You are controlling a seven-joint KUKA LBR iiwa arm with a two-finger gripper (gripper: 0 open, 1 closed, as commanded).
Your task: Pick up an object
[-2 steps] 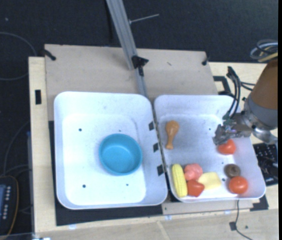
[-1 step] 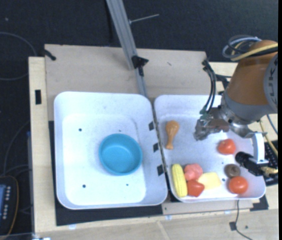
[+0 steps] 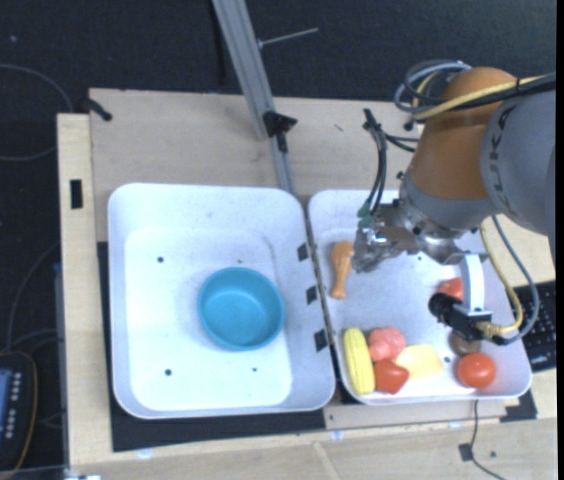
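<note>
Altogether one blue bowl (image 3: 241,308), two tomatoes (image 3: 477,370), one corn cob (image 3: 358,360)

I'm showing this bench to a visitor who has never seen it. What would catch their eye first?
Probably the blue bowl, alone in the left bin. Next, the bright cluster of toy food along the near edge of the right bin: a yellow corn cob, red and pink pieces, a tomato. The gripper hangs by an orange carrot at that bin's left wall.

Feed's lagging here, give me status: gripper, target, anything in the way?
Gripper low in right bin, beside orange carrot-shaped piece. No grasp visible. Other toy food clustered at near wall. Blue bowl in left bin.
</note>
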